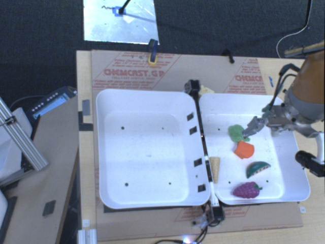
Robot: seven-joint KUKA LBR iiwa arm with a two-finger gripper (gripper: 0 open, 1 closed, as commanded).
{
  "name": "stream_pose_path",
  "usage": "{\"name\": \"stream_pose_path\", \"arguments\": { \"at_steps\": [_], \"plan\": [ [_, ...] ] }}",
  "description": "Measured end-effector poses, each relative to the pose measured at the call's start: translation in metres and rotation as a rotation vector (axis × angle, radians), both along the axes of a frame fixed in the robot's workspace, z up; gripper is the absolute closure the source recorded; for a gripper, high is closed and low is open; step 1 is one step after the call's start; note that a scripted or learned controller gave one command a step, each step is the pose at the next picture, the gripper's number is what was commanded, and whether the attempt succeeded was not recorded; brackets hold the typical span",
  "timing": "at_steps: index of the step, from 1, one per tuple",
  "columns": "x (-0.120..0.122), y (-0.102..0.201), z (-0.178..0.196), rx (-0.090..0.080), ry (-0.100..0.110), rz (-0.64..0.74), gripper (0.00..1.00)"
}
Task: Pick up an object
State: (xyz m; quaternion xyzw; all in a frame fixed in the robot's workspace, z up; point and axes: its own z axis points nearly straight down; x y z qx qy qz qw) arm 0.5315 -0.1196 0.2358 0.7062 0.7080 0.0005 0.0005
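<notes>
Arm comes in from the right w/ the gripper [250, 130] low over the right bin [289, 151], tip right at the edge of the green toy [235, 132], which looks like a leafy veg or lettuce piece. Can't tell if the tip is touching it or just above it. Pincer state: can't tell, it reads as one dark wedge from this angle, so no call on spread vs pressed together. Nothing visibly pinched.

Target is most likely that green toy: upper middle of the right bin, just above the orange toy [245, 149] (pepper or tomato shape) and nearly touching it. Other stuff in the same bin: watermelon slice [257, 169] lower right, purple grape bunch [246, 189] near the front wall, ice-cream cone [215, 168] lying along the divider side. Left bin [147, 151] sits next door.

Handling guess: prob hollow plastic play food, so light, stiff and a bit slick. Won't crush, but can squirt out of a pinch or skid on the smooth white floor. Green piece looks lumpy and low, so take it across its narrow width, come straight down, and centre over its bulk rather than the rim. Risk: the orange toy crowds the lower side, so a finger may land on it or nudge both. Approaching from the upper-left/right sides leaves more room.
</notes>
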Motion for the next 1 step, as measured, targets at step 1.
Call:
{"name": "stream_pose_path", "arguments": {
  "at_steps": [1],
  "plan": [
    [0.001, 0.0, 0.0112, 0.0, -0.003, 0.003, 1.0]
  ]
}}
